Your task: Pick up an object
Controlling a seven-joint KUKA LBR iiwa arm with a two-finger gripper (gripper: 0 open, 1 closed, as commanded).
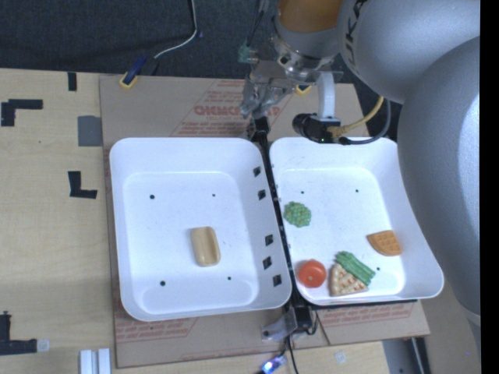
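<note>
Gripper (260, 111) above bins' far rims, nothing visibly held.

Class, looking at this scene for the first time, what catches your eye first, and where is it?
The huge grey arm with its orange band fills the upper right. Colourful toy foods cluster in the right bin: a red tomato, green broccoli. A lone tan bread roll lies in the left bin.

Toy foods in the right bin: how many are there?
5. A green broccoli near the middle, an orange cracker by the right wall, and a tomato, pizza slice and green beans clustered at the front.
</note>
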